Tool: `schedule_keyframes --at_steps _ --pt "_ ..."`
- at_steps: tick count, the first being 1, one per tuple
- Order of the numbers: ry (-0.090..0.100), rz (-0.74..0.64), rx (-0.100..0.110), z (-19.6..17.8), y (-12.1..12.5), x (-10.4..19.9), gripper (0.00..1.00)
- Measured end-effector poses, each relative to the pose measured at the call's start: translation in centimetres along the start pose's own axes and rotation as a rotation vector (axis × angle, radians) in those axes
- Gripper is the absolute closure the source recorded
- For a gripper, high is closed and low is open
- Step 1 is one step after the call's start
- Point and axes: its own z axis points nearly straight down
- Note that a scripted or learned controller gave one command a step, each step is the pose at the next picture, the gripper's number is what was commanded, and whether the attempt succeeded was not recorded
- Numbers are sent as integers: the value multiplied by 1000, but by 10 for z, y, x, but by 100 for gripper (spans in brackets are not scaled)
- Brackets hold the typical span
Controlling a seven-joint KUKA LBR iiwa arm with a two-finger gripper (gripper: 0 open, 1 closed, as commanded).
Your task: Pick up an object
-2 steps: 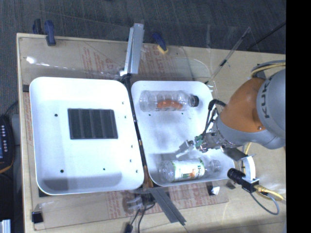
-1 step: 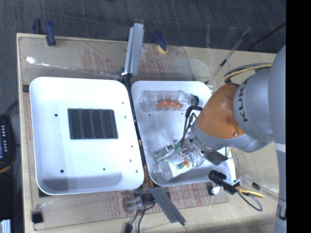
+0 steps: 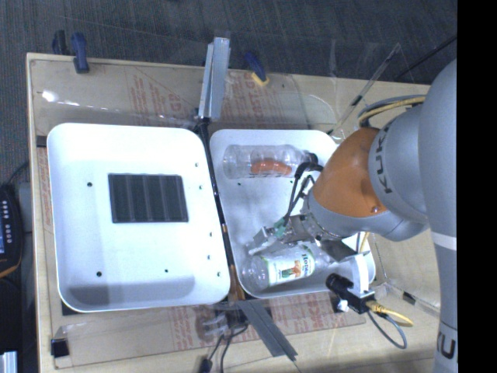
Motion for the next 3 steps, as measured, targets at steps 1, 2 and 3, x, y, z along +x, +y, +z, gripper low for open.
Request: schedule_keyframes --at_steps 1,2,3 --pt "1 153 2 -25 -12 -55 0" --pt "0 113 0 -86 56 -47 0" --pt "0 171 2 -67 156 -64 0"
